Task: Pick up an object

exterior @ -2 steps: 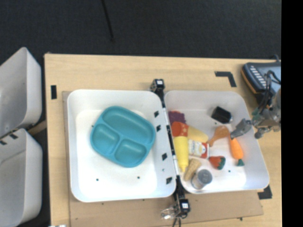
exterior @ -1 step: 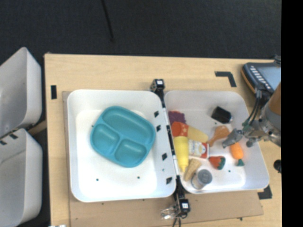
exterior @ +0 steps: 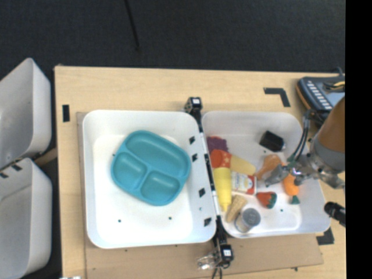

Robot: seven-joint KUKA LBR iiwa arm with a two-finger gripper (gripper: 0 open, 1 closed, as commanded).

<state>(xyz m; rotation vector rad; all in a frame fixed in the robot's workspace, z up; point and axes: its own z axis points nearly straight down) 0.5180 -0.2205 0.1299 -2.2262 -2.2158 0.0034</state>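
1. Writing cannot be read on the small white and red packet (exterior: 243,183) in the right white bin (exterior: 244,121)
2. Grey arm with orange band (exterior: 332,133) reaches in from the right; its gripper (exterior: 289,172) hangs low beside an orange toy carrot (exterior: 290,186), and its state cannot be told
3. Wooden bench (exterior: 145,89) carries both bins; the left white bin (exterior: 104,225) holds a teal divided plastic plate (exterior: 151,167); dark floor lies beyond

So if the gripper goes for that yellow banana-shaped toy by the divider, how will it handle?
The yellow banana toy looks like smooth moulded plastic, so probably light, stiff and a bit slippery. Its rounded, elongated shape may roll or pivot if pinched off-centre. It lies against the right bin's left wall among neighbours, so finger room looks tight.
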